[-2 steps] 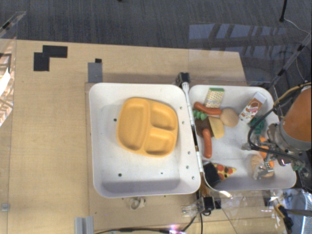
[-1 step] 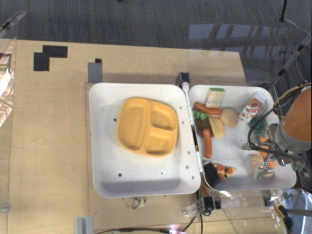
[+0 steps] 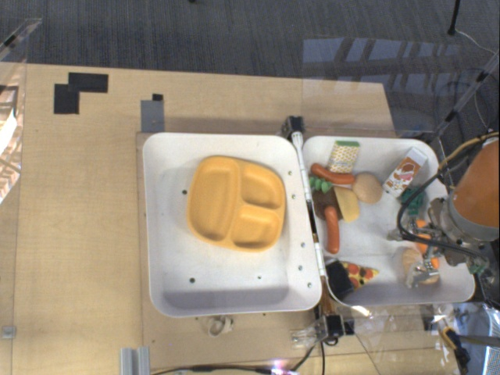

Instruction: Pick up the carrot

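Note:
The piece I take for the carrot (image 3: 333, 229) is a long orange-red object lying lengthwise near the left wall of the right bin (image 3: 391, 143). A similar reddish sausage-shaped piece (image 3: 333, 175) lies further back with a small green piece (image 3: 319, 185) beside it. My gripper (image 3: 426, 266) hangs low over the right front corner of that bin, close to a pale bread-like item (image 3: 409, 259). It is well to the right of the carrot and apart from it. The wrist and cables hide the fingertips.
The right bin also holds a small box (image 3: 344, 155), a red-and-white packet (image 3: 404, 173), a beige egg-like ball (image 3: 366, 187), a pizza slice (image 3: 361, 272) and a black item (image 3: 339, 276). A yellow divided tray (image 3: 234, 201) sits in the left bin (image 3: 164, 233).

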